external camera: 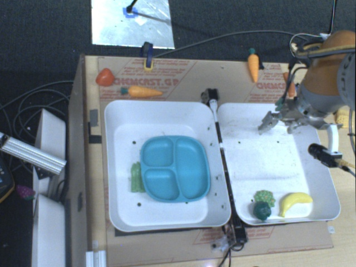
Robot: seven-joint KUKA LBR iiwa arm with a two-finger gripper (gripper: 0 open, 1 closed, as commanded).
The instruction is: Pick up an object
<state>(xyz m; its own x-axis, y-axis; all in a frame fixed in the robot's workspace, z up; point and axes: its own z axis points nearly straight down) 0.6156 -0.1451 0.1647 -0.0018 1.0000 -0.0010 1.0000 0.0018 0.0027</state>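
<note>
Dark carpeted floor surrounds a brown cardboard-covered bench, with a reflective metal sheet lying beyond it, black cables trailing left, and white framing alongside.

The arm is grey metal with a rounded orange band above the wrist. Thin cables loop over the orange part. The pincer has slim grey metal fingers under a pale housing.
</note>
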